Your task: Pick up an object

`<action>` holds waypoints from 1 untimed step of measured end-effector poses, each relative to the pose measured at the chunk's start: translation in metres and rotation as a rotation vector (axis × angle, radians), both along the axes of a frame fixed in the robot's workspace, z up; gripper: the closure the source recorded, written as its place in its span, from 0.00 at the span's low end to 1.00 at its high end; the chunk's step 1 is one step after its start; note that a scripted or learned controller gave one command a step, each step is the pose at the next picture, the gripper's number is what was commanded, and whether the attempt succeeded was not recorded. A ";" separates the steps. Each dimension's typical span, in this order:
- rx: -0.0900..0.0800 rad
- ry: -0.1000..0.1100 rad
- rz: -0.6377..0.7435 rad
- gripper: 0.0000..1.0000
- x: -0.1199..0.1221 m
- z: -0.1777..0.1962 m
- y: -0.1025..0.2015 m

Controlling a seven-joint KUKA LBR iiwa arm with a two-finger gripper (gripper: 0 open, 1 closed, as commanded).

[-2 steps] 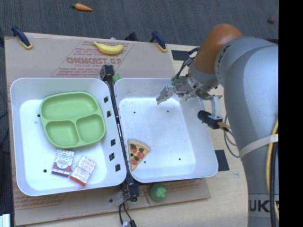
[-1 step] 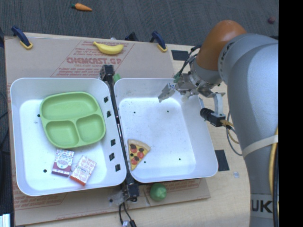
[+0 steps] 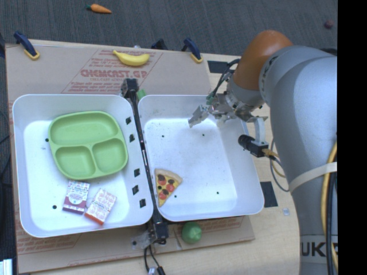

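Left bin (image 3: 23, 153) holds green plate (image 3: 88, 142); right bin (image 3: 229, 182), pizza slice (image 3: 166, 185).

Dark grey carpet floor (image 3: 143, 10) at twelve o'clock; brown cardboard sheet (image 3: 69, 62) over bench, clamped with blue clips (image 3: 26, 44).

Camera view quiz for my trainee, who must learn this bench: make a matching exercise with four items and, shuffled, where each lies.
Items:
1. pizza slice
2. green divided plate
3. banana
4. carrot

Places:
A. in the left bin
B. on the floor beyond the bench
C. in the right bin, near the divider
D. on the cardboard behind the bins

Pairs: 1-C, 2-A, 3-D, 4-B
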State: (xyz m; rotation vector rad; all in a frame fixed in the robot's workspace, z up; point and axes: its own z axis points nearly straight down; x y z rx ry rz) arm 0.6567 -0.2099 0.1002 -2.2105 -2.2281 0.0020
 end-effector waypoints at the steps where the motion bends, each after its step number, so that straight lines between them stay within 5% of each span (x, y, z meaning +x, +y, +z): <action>1: 0.000 -0.002 -0.005 0.00 -0.006 0.022 -0.001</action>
